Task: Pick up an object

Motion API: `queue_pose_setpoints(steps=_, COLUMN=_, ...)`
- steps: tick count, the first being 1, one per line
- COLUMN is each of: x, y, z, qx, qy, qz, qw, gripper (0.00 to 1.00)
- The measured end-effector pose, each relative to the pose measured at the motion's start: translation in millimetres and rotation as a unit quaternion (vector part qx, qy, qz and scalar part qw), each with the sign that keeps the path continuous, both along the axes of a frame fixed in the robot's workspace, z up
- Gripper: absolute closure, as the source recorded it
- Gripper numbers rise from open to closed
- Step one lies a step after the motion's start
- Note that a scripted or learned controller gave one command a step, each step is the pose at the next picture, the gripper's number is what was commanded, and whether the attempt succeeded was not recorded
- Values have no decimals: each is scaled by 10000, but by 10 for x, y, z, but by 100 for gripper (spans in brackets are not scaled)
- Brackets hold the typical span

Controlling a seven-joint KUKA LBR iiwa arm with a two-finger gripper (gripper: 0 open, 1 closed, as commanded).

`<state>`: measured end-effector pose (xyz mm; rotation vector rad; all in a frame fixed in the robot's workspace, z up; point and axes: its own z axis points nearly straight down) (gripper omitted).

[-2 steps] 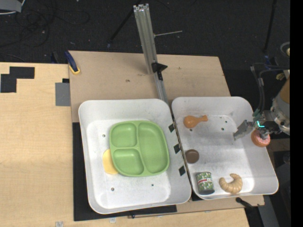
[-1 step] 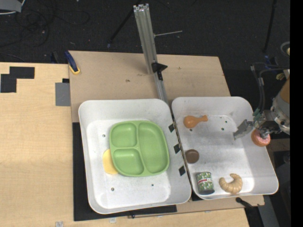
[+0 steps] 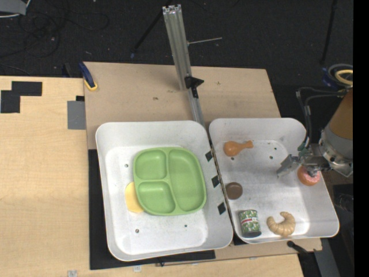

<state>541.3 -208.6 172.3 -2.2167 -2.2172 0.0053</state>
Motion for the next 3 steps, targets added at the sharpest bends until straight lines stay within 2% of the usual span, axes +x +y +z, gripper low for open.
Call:
queue_pose_setpoints(steps=1, x=-70, y=19, z=-522, qx=13, qy=8, qz=2, qw=10000, gripper=0)
queue_pose_setpoints(steps=2, x=-14, y=85, z=-772, qx=55, qy=-54, qz=24, qw=10000, gripper=0)
queue_pose_setpoints(steps=3, x=2, y=-11, z=-640, qx=-80, qy=-146, qz=3, qw=9999, gripper=100)
